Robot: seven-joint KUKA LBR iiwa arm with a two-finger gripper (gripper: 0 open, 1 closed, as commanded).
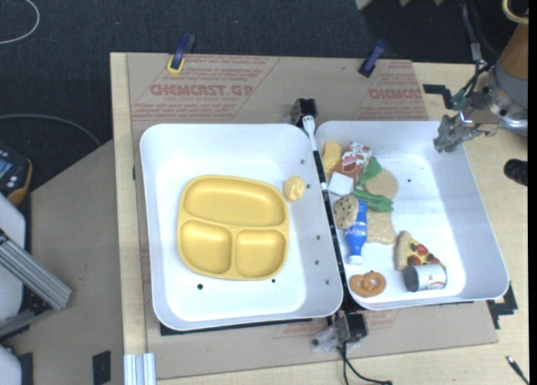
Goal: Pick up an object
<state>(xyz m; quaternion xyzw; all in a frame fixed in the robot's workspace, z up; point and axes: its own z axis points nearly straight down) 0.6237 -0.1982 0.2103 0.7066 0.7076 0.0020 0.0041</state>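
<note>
1. Worktop (252, 90): cardboard-covered, clamped at the far edge, carrying two white bins side by side.
2. Left bin (168, 291): just left of the right bin, holding a yellow tray (233, 226) with three compartments; probably parked there as a drop-off spot. Small yellow piece (294, 188) touching the tray's upper right corner.
3. Right bin (470, 215): toys heaped along its left wall, likely tumbled there at random, leaving the right half bare.
4. Bottle (357, 236): likeliest target, blue and white, mid-heap in the right bin. Long axis running near to far, slightly tilted, blue end toward the bin's near edge.
5. Pizza slice (413, 249) and donut (367, 283): near the right bin's near edge, flat.
6. Gripper (453, 136): above the right bin's far right corner, well apart from the heap, empty; cannot tell how wide.
</note>
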